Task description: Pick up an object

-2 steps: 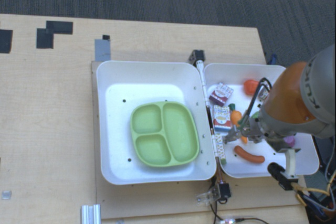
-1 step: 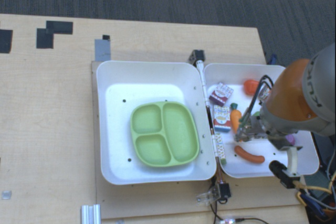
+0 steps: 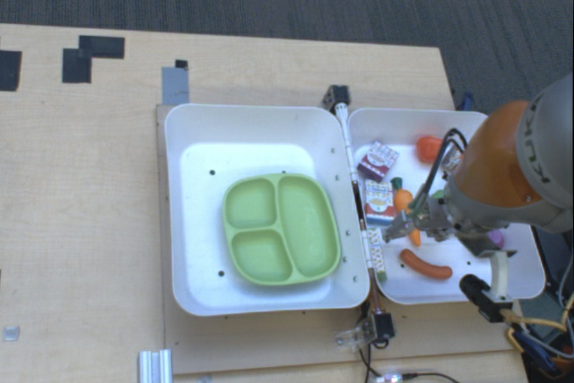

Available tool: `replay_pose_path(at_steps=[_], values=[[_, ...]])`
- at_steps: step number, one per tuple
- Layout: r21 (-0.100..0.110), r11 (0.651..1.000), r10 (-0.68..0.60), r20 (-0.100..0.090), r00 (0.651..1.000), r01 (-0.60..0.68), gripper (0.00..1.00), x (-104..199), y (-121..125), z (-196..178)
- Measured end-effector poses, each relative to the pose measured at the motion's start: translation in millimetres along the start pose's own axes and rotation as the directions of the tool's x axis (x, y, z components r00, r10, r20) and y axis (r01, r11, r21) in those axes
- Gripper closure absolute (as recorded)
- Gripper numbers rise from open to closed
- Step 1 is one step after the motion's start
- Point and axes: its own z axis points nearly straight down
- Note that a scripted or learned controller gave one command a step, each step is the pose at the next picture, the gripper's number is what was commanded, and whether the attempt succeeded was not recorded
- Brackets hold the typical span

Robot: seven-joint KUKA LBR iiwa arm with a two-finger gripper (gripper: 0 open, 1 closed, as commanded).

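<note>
The gripper (image 3: 405, 229) hangs low in the right bin (image 3: 529, 282), among the toy food, apparently hunting a pick; I can't tell its state. A sausage (image 3: 425, 265) lies just beside it, the green tray (image 3: 280, 229) well apart in the left bin (image 3: 193, 220)

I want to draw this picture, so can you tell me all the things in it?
shallow white plastic bins: two, white, side by side on the bench.
green three-compartment plastic plate: one, light green, in the left bin.
small purple-and-white carton: one, right bin, near the top.
flat printed packet: one, mixed colours, right bin's left side.
red round toy: one, red, top of the right bin.
brown toy sausage: one, reddish brown, lower right bin.
wooden bench: one, pale tan.
grey arm with orange band: one, over the right bin.
</note>
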Motion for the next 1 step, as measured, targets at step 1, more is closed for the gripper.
replay_pose_path(at_steps=[1], values=[[-0.004,1.0,-0.004,0.0,1.0,0.004,1.0,0.7,1.6,-10.3]])
